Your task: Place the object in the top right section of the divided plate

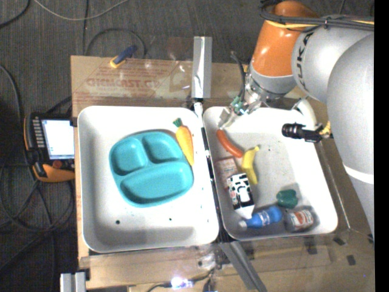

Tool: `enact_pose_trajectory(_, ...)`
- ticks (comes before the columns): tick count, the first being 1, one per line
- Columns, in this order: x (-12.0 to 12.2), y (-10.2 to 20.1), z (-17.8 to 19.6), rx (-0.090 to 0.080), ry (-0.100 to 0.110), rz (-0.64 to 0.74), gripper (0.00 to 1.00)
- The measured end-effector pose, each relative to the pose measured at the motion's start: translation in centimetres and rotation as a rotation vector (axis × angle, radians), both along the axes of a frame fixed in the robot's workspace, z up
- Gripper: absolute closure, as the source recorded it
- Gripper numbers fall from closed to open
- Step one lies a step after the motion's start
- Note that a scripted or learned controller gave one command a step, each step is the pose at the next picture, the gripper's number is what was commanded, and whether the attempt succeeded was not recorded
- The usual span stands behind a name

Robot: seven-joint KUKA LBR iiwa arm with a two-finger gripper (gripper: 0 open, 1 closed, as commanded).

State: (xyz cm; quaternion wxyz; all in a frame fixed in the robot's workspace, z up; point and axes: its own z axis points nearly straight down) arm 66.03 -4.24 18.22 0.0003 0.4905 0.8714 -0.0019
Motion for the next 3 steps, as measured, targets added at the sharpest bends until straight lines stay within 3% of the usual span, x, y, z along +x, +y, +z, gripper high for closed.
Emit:
enact_pose_trajectory(1, -6.1, 1.1, 0.0, 0.002, 0.001, -0.063, 1.00)
enact_pose_trajectory(2, -6.1, 1.1, 0.0, 0.002, 0.001, -0.063, 0.00)
enact_pose_trajectory(3, -0.9, 6.7, 5.6, 0.002, -0.001, 0.020, 0.00)
